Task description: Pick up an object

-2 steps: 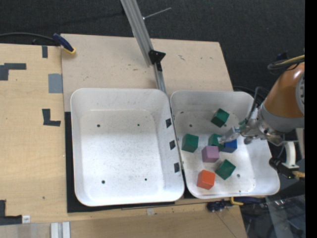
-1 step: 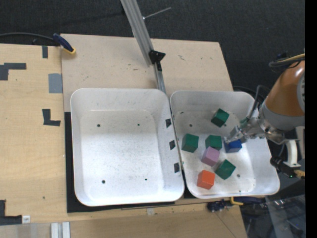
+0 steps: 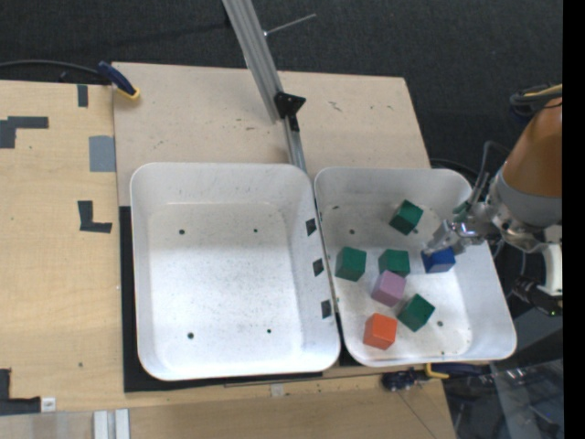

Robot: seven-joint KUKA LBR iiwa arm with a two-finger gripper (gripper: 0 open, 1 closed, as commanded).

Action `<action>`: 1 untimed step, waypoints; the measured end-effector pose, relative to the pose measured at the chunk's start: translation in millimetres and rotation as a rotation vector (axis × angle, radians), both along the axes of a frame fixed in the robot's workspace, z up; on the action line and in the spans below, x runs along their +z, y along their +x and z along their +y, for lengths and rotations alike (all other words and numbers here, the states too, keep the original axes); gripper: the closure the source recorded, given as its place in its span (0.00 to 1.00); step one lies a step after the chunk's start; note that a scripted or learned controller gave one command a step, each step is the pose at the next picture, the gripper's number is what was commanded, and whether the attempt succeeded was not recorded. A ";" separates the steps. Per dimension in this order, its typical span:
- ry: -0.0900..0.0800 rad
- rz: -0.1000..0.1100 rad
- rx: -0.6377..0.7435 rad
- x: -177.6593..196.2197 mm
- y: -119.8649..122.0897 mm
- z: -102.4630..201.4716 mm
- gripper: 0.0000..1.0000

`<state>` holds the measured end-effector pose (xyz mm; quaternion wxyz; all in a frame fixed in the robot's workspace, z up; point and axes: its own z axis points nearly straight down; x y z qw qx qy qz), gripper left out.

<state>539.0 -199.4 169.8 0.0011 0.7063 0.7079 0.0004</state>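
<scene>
Where the bench [image 3: 228, 108] carries its two white bins, the left bin [image 3: 146, 245] sits beside the right bin [image 3: 489, 323], their inner walls touching down the middle. My arm [image 3: 539, 163] reaches over the right bin's far-right rim, orange band uppermost. All the blocks lie in the right bin: four green cubes, one [image 3: 407, 216] toward the back, one [image 3: 350, 263] near the left wall, one [image 3: 395, 262] at centre, one [image 3: 417, 311] toward the front; a purple cube [image 3: 388, 288] touches the centre green one; an orange cube [image 3: 380, 330] lies frontmost. My gripper [image 3: 454, 236] hangs just above and beside the blue cube [image 3: 439, 260]; whether I grasp it, I cannot tell.
</scene>
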 end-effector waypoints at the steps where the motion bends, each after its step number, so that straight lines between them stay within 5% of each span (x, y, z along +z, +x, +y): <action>1: 0.000 0.000 -0.001 46.9 -8.1 0.8 1.00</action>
